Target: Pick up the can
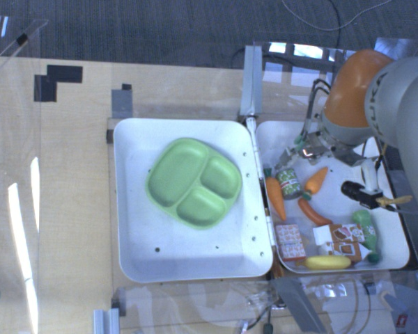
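Note:
The can (288, 184) is small, with a green label and a silvery top. It lies in the right bin (398, 256) near that bin's left wall, between two carrots. My gripper (297, 154) hangs just above and behind the can, at the end of the grey arm with the orange band (350, 94). From this angle the gripper looks close to the can's top end, but nothing visibly sits between its tips.
Around the can lie a long carrot (275, 197), a short carrot (317, 179) and a red-orange vegetable (313, 212). Toward the front are two small boxes (290, 241), a banana (327, 261) and a green bottle (366, 228). The left bin (136, 256) holds a green divided plate (195, 181).

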`<state>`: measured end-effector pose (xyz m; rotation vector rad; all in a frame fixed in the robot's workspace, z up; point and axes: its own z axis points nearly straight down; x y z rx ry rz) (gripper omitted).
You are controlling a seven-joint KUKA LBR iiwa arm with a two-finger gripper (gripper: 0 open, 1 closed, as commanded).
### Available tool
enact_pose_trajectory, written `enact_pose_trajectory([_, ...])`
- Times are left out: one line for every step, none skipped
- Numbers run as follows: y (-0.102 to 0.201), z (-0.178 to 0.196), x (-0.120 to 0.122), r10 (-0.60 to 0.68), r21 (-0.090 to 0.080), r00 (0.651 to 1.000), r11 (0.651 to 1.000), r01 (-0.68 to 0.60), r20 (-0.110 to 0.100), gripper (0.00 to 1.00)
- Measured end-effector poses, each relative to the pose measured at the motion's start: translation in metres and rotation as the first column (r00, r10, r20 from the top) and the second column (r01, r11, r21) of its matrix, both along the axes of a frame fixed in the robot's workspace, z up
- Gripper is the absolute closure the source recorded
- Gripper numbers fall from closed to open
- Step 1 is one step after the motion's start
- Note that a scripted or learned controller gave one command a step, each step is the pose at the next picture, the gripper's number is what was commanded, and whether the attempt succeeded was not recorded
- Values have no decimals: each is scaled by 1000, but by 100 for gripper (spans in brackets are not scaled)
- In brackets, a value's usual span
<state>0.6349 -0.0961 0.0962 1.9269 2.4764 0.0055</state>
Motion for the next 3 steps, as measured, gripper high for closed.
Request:
enact_pose_trajectory([4, -7, -35, -88, -1, 996, 996, 88, 9, 0])
enact_pose_trajectory([1, -7, -62, -210, 3, 978, 978, 210, 9, 0])
enact_pose_trajectory([-4, 75, -127, -353, 1, 935, 935, 353, 0, 0])
